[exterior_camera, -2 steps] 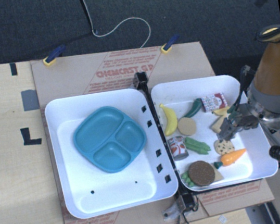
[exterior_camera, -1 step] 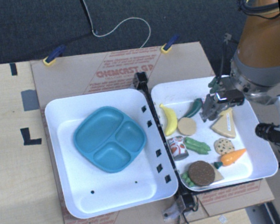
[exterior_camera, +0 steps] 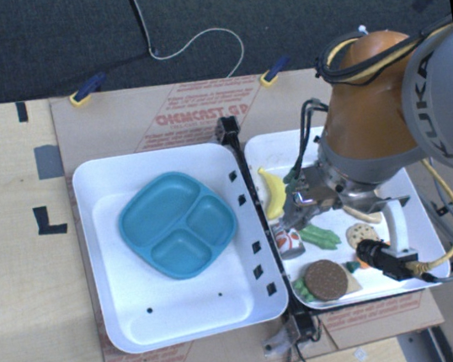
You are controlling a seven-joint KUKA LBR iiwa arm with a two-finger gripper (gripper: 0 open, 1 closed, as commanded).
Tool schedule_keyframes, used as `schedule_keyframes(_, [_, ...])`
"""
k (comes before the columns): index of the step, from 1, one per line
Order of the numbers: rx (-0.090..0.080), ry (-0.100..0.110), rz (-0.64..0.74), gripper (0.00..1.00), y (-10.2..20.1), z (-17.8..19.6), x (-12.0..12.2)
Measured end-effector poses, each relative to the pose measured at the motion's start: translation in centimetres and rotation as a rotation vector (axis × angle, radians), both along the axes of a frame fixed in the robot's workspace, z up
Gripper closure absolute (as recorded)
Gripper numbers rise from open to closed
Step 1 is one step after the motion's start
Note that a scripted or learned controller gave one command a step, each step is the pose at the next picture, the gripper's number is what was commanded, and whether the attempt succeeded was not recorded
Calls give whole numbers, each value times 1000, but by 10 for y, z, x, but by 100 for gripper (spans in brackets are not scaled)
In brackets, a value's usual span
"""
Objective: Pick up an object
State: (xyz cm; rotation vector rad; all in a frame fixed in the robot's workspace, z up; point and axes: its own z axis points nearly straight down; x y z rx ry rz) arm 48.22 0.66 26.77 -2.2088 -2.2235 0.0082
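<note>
The right bin (exterior_camera: pixel 428 272) holds several toy foods: a yellow banana (exterior_camera: pixel 272 191) by its left wall, a green pea pod (exterior_camera: pixel 320 236), a red-and-white small item (exterior_camera: pixel 289 244), a round brown patty (exterior_camera: pixel 325 279) on a tan base, and a pale cookie (exterior_camera: pixel 360 236). My gripper (exterior_camera: pixel 304 199) hangs low over the bin's left part, just right of the banana and above the pea pod. The big orange and grey wrist hides much of the bin behind it.
The left bin (exterior_camera: pixel 114 304) holds a blue divided plate (exterior_camera: pixel 178 224), lying tilted. A black divider (exterior_camera: pixel 253 214) runs between the two bins. A white cable (exterior_camera: pixel 188 45) lies on the dark cloth at the back. Cardboard lies under both bins.
</note>
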Motion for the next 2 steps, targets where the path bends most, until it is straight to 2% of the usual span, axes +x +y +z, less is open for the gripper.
schedule_keyframes(1, [-1,-7,-5,100,7,10,1])
schedule_keyframes(2, [0,-12,-1,100,38,62,2])
